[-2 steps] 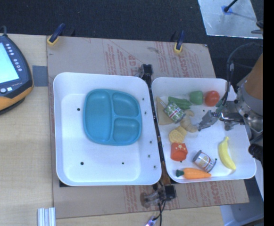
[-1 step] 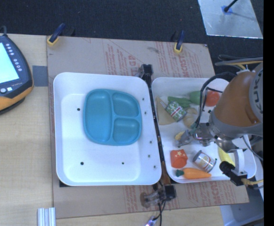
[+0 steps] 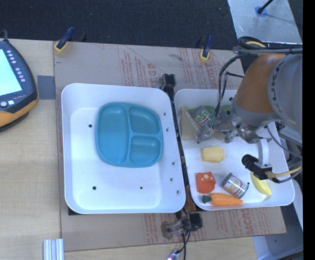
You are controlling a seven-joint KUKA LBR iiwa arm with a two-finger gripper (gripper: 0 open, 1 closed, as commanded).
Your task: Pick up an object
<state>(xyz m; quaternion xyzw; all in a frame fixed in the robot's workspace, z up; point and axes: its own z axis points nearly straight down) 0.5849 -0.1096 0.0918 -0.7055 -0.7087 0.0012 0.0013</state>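
My gripper [image 3: 213, 136] is low in the right bin [image 3: 287, 199], near its back half. Its fingers stand open with nothing between them. A yellow chunk [image 3: 212, 155] lies just in front of the fingertips. A green packet [image 3: 201, 114] lies just behind the gripper, next to a tan piece [image 3: 188, 127] by the bin's left wall. Along the front of the bin lie a red toy fruit [image 3: 205, 182], a small metal can [image 3: 235, 186], an orange carrot [image 3: 225, 200] and a yellow banana [image 3: 261, 184].
The left bin [image 3: 78, 194] holds a blue divided plate [image 3: 129, 134]. A tablet in an orange case [image 3: 5, 85] lies on the bench at the far left. The arm's black cables [image 3: 257, 168] hang over the right bin's right side.
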